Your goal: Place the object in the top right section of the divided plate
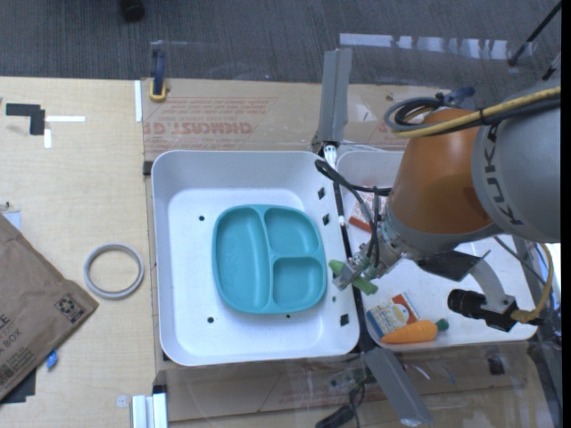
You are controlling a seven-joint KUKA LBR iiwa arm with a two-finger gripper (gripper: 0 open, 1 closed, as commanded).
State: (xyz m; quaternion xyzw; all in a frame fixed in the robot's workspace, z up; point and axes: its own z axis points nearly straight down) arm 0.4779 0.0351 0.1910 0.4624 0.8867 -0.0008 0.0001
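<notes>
My pincer (357, 273) hangs over the rim between the two bins, pinching a small green object (364, 283). The teal divided plate (268, 259) lies in the left bin (178, 239). A toy carrot (412, 332) rests in the right bin.

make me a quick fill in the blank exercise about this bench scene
1. The divided plate in the left bin is coloured ____.
2. The plate has ____ sections.
3. The toy carrot lies in the ____ bin.
4. The grey tape ring rests on the bench to the ____ of the bins.

Missing words: teal; three; right; left
</notes>
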